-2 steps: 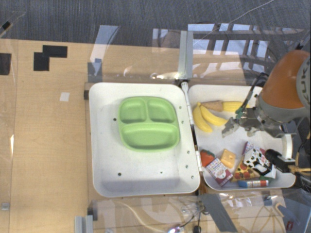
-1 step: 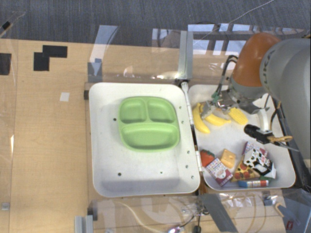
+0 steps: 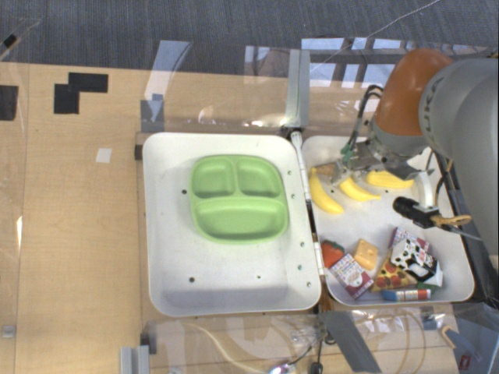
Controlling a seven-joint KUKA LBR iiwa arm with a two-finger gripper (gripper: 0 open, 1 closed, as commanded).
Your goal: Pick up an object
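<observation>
Yellow curved bananas (image 3: 343,190) beside the gripper (image 3: 348,167)

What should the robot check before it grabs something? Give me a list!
1. Gripper is over the right bin: ok.
2. Bananas lie near the gripper: ok.
3. Something already held: cannot tell.
4. Green plate sits in the left bin, out of the way: ok.
5. Toys in the near corner are crowded, hard to grab: not ok.
</observation>
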